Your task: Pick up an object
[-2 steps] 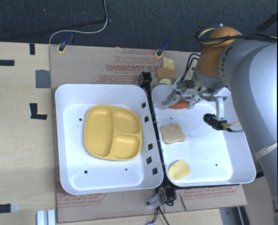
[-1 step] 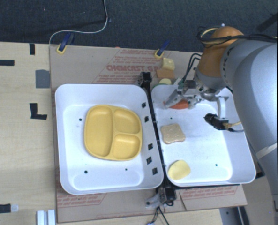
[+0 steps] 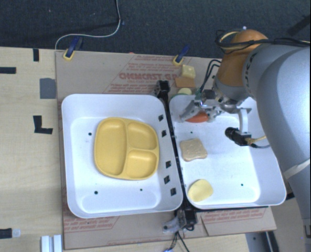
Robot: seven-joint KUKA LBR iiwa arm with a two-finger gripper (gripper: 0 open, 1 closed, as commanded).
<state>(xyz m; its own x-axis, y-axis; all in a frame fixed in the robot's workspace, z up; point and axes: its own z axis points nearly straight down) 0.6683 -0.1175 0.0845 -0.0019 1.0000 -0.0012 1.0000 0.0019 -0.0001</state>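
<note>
Gripper low at right bin far-left corner, over an orange item, finger state can't tell, bread slice mid-left, yellow piece near front edge, yellow tray in left bin

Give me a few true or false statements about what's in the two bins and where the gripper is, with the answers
1. The yellow divided plate lies in the left bin. True.
2. The toast slice lies on the yellow divided plate. False: it lies on the right bin floor.
3. The gripper is at the right bin's far end, over an orange-red object. True.
4. The pale yellow round piece sits at the right bin's far end. False: it sits near the front edge.
</note>
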